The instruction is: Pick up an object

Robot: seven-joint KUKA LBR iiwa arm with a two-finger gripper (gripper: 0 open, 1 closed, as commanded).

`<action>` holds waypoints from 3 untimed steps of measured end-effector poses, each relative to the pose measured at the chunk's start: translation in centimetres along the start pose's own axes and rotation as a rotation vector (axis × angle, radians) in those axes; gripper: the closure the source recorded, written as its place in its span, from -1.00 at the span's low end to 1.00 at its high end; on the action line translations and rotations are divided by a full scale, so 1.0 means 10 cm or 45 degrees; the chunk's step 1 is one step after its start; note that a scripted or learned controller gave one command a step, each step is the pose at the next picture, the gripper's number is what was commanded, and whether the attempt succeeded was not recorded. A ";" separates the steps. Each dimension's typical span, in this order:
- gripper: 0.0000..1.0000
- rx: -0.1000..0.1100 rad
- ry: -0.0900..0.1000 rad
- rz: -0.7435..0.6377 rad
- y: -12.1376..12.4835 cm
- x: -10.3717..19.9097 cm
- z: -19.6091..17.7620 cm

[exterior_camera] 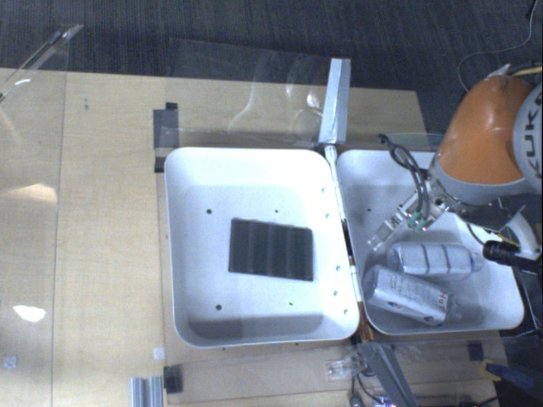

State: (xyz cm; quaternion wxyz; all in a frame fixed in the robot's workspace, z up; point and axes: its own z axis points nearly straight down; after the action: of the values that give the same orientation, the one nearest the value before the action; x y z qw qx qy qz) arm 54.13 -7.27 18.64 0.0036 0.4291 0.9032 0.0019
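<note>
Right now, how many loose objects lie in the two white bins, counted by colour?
Black or dark grey: 1, the ribbed flat pad in the left bin.
Grey or silver: 2, the rounded grey object and the flat silver packet, both in the right bin.
Total: 3.

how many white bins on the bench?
2. Left bin holds a dark ribbed mat. Right bin sits beside it, holding grey objects under the arm, which may hide more.
</note>
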 end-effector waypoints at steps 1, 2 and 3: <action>-1.00 -0.006 -0.009 0.078 -0.10 -0.15 0.96; -1.00 -0.005 -0.004 0.121 0.07 -0.30 0.97; 1.00 -0.014 -0.009 0.120 0.10 -0.30 0.85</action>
State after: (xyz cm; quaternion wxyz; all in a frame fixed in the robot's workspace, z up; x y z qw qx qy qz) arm 56.93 -8.97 10.21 0.0090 0.4710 0.8820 0.0055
